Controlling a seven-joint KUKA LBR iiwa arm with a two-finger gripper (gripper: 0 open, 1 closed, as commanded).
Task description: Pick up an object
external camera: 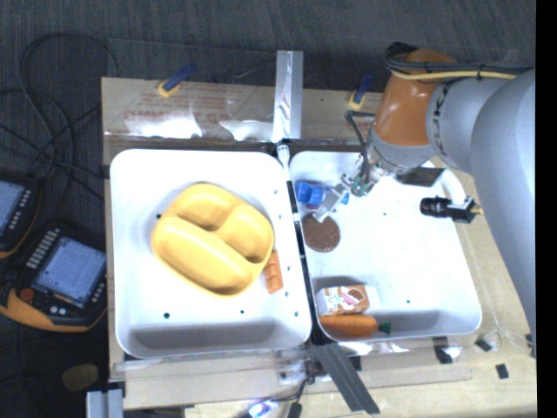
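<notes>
The gripper (335, 200) is seen lowered beside the blue object (308, 192); how far its fingers are parted cannot be told.

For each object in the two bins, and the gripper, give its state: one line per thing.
Yellow bread-shaped toy: lying flat in left bin.
Small orange piece: beside it, against bin wall.
Blue object: right bin, by the gripper.
Brown disc: flat.
Small packet: flat.
Carrot: on its side.
Black tool: lying apart.
</notes>
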